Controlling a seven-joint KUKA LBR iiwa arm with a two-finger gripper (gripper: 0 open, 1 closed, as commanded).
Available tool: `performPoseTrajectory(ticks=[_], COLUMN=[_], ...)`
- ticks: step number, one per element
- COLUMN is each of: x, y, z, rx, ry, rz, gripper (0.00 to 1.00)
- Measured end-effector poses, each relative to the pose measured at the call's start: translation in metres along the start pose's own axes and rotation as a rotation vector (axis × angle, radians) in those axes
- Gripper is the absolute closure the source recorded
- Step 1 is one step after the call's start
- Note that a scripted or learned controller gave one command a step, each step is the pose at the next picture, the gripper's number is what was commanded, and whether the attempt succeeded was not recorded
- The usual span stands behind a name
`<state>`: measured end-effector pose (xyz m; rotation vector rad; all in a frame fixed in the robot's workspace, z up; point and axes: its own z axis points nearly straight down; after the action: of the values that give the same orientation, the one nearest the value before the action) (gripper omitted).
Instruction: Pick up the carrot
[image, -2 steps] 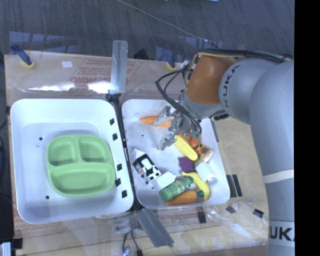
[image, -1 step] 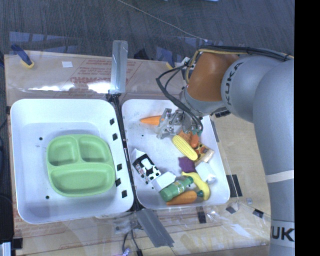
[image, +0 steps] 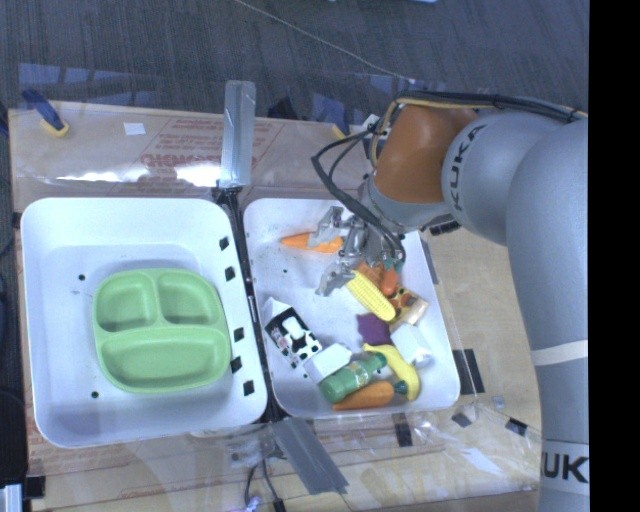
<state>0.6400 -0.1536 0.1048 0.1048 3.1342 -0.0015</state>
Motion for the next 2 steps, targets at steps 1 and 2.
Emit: performPoseTrajectory(ticks=[1, 2], x=[-0.0019, -0.0018], y=[0.0016, 0.002], z=[-0.0116, -0.0113], rx=[0.001, 0.001], ry=[-0.006, -0.006], rz=[-0.007, -0.008], gripper=[1.0, 0.0])
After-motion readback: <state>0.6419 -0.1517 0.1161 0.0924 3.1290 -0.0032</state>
